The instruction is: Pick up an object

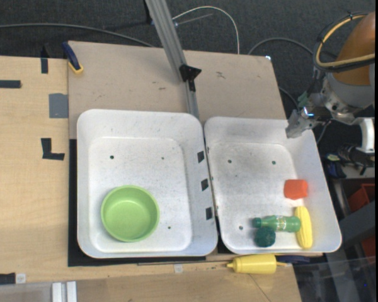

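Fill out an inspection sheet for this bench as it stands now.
Surface: two white bins side by side, left bin and right bin, on a tan board.
Job's things: green bowl in the left bin; orange block, green bottle, dark green piece and yellow piece in the right bin.
Clutter: yellow bottle on the bench below the right bin; yellow-and-blue clamp at the board's corner.
Grippers: gripper over the right bin's upper right corner, holding nothing.
Cables: white cables behind the board.
Surroundings: grey pole; dark floor.

Arm point(349, 61) cut off by right edge; gripper point(297, 123) small, blurred, finger state unreadable.
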Available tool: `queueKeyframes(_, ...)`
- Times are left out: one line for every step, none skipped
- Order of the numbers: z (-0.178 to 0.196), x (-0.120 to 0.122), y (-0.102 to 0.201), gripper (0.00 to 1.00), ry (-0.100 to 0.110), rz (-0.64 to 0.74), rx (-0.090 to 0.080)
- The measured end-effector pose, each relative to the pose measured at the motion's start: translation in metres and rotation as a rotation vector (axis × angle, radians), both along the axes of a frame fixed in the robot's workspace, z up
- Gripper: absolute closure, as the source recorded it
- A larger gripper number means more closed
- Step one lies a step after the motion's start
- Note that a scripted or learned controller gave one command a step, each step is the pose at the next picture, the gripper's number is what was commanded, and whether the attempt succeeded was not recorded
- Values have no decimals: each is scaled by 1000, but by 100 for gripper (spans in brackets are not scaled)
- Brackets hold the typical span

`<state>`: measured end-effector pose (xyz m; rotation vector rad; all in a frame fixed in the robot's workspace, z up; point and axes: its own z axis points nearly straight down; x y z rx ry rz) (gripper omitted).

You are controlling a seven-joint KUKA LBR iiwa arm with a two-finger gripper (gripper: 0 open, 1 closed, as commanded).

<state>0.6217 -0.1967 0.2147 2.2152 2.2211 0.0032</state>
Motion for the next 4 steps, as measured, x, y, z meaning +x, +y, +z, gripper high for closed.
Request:
queueKeyframes(45,1,0,100,0,-1,0)
queueKeyframes(32,11,48,100,6,3,3)
queueKeyframes(18,17,100,100,7,4,3)
queueKeyframes(8,17,149,100,7,3,3)
